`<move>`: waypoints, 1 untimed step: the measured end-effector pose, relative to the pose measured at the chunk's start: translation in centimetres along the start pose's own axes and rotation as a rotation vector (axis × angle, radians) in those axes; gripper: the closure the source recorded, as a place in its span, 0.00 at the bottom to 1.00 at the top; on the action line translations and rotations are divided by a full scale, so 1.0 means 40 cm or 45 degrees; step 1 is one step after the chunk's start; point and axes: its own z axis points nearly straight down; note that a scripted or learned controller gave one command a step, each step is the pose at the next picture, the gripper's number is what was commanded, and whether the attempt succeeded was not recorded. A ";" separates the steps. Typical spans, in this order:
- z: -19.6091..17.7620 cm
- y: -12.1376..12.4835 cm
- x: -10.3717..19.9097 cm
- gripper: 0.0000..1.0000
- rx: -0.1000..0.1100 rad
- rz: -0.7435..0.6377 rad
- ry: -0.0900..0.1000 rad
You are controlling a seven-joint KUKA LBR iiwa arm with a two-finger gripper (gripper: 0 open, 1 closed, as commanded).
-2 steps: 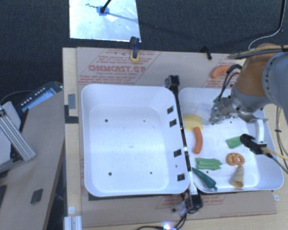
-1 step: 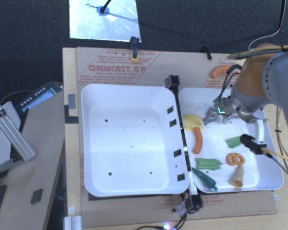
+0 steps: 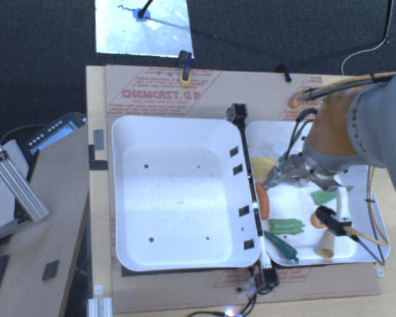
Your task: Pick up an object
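From the camera view, my gripper (image 3: pixel 275 175) sits low in the right bin (image 3: pixel 272 140), at centre right of the frame, close to that bin's left wall. I cannot tell how far it is open, nor whether it has hold of anything; my wrist hides too much.

Everything I could pick lies in this bin. A yellow piece (image 3: pixel 263 165) is just beside the gripper, to its upper left. An orange piece (image 3: pixel 263 202) lies just below, along the left wall. Further down are a green piece (image 3: pixel 287 226) and a teal tool (image 3: pixel 282 246), with a cone (image 3: pixel 326 244) at lower right and a pale green piece (image 3: pixel 323 196) near my wrist. The left bin (image 3: pixel 178 190) takes the middle of the frame.

The risks, as I judge them: the yellow and orange pieces hug the wall, so closing there may strike the wall or push a piece away. A smooth, rounded piece may also slip out on the lift.
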 end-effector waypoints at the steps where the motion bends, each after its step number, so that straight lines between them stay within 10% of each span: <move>1: -0.271 0.167 0.115 0.00 -0.019 -0.008 0.008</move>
